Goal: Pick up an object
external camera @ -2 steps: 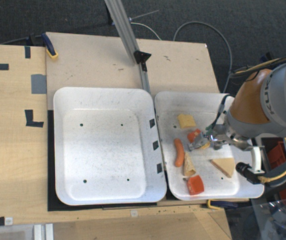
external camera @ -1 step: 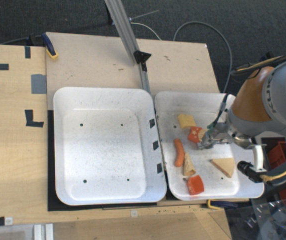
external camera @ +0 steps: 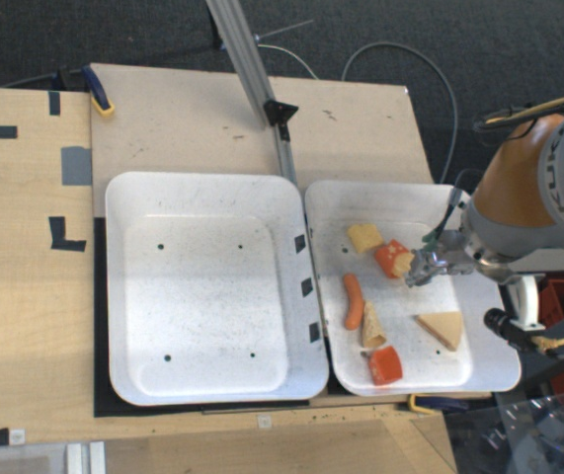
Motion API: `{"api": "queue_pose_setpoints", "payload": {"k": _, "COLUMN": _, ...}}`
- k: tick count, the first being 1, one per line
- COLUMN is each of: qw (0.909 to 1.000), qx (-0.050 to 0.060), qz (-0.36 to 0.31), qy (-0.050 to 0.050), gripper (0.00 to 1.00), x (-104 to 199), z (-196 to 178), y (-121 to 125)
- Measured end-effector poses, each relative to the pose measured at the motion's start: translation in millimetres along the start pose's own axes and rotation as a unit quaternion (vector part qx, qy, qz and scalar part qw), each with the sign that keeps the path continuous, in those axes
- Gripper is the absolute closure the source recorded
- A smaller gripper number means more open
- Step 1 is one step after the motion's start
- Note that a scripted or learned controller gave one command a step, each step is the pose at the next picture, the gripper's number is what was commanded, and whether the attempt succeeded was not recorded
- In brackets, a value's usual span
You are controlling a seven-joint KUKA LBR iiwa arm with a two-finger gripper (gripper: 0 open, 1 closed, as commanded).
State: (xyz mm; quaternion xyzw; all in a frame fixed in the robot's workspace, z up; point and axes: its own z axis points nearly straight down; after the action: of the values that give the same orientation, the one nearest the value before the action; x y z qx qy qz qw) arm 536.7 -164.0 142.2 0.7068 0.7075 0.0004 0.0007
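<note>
From the camera above, the worktop (external camera: 212, 117) carries two shallow white bins side by side, and the right bin (external camera: 499, 363) serves as the landmark. Inside it, near its middle, the arm's end effector (external camera: 422, 268) hangs low, just beside an orange-red block (external camera: 393, 259) on that block's right; whether the two touch cannot be told, nor whether the end effector is apart or together. A pale yellow chunk (external camera: 364, 237) lies just up-left of the block. Toward the bin's left wall lies an orange sausage-shaped piece (external camera: 353, 300), with a tan cone-like piece (external camera: 372, 328) beside it and a red block (external camera: 385, 365) near the front rim. A tan wedge (external camera: 442, 328) sits toward the bin's right front. The left bin (external camera: 123, 205) adjoins its left wall.
</note>
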Motion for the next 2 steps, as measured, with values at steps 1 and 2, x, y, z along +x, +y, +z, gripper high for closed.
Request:
{"api": "queue_pose_setpoints", "payload": {"k": 1, "qw": 1.0000, "qx": -0.001, "qz": -0.001, "qy": 0.000, "gripper": 1.00, "x": 10, "z": -53, "y": -3}}
{"api": "queue_pose_setpoints", "payload": {"k": 2, "qw": 1.0000, "qx": -0.002, "qz": 0.000, "qy": -0.001, "gripper": 1.00, "x": 6, "z": -115, "y": -3}}
